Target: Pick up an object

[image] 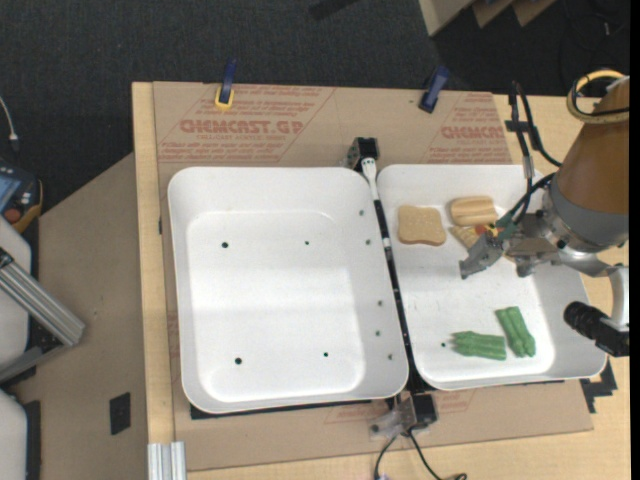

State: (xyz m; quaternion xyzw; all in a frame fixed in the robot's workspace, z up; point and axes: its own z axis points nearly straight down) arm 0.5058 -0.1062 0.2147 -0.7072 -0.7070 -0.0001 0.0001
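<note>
1. Camera view: your gripper (pixel 478 260) sits low in the right bin (pixel 430 363), just beside the bread slice (pixel 421 225) and the bread roll (pixel 472 211).
2. Fingers: can't tell if apart or together, so check before you descend.
3. Two green pieces (pixel 495 338) lie near the front rim, well apart from the breads.
4. Pick one target, centre over it, drop straight, and avoid nudging its neighbour.
5. Left bin (pixel 200 368): ignore.
</note>
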